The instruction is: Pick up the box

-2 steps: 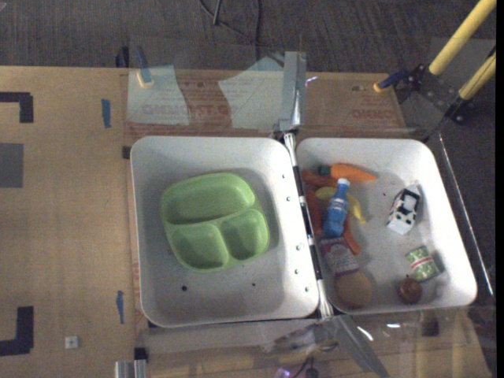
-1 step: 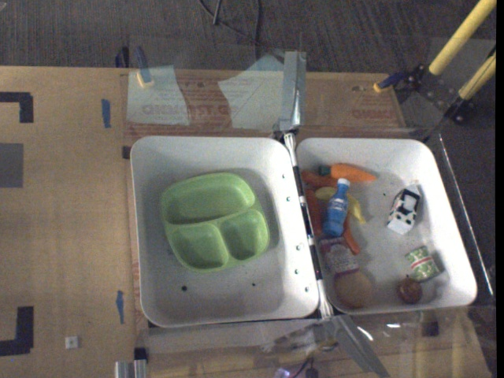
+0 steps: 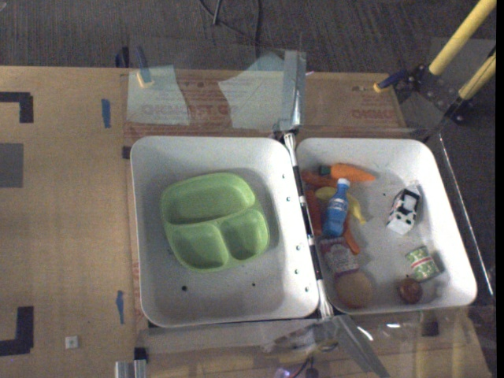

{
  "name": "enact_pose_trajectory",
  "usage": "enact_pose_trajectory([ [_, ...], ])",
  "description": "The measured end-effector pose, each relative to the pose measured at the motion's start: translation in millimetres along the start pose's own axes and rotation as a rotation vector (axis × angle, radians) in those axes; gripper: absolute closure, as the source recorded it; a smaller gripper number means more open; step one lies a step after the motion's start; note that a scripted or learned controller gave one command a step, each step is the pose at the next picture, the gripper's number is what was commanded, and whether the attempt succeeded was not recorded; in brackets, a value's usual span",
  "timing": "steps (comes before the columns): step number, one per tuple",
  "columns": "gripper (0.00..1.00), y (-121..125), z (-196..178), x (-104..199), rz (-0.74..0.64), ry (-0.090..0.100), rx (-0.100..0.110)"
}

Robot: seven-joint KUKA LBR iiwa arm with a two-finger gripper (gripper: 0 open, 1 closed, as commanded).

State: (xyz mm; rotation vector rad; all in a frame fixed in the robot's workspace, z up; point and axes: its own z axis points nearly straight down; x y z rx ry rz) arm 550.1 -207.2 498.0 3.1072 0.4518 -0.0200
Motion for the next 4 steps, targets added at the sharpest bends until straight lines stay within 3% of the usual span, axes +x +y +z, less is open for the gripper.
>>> enact_pose_trajectory([
  [4,1.0,-6.6,-40.2,8.0,-0.021,-0.001,-0.006],
])
